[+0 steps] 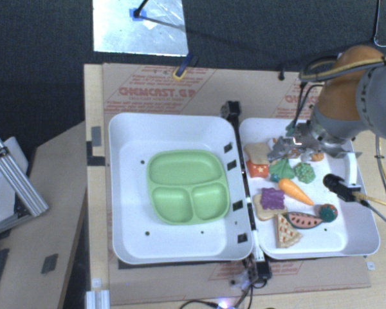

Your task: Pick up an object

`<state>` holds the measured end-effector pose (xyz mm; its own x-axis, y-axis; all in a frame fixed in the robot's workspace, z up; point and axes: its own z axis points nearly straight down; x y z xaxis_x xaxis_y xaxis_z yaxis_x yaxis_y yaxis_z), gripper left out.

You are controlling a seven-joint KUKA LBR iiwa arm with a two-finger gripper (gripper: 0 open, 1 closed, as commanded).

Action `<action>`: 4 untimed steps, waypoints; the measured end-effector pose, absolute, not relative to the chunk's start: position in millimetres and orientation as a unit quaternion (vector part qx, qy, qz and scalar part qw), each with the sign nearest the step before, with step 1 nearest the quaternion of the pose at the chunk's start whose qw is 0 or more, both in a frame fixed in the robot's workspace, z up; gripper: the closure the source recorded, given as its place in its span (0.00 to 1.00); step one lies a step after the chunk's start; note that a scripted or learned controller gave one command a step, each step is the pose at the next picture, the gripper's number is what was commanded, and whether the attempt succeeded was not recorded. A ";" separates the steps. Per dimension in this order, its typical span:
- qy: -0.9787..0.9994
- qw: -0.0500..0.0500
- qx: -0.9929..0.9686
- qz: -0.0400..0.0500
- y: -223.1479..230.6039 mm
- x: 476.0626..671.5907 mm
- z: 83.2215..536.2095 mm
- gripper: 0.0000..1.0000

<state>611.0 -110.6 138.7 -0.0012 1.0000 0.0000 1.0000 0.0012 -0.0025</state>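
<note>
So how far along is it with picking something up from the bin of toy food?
Nothing looks picked yet: the carrot, broccoli and watermelon slice all lie in the right bin. In hand: the gripper is down over the food at the bin's far end. Whether it grips anything can't be made out. Left: a clear grasp and lift.

Printed in red on the brown board (156, 90) under the bins: "CHEMCAST GP", repeated in rows. More red lettering at the board's right corner and along its front edge, too small to read.
</note>
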 end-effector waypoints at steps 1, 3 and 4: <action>-0.707 -0.001 -0.707 -0.003 -109.5 613.9 91.4 0.00; -0.709 -0.003 -0.705 -0.002 -106.2 621.0 169.9 1.00; -0.709 -0.003 -0.705 -0.002 -106.3 622.8 224.5 1.00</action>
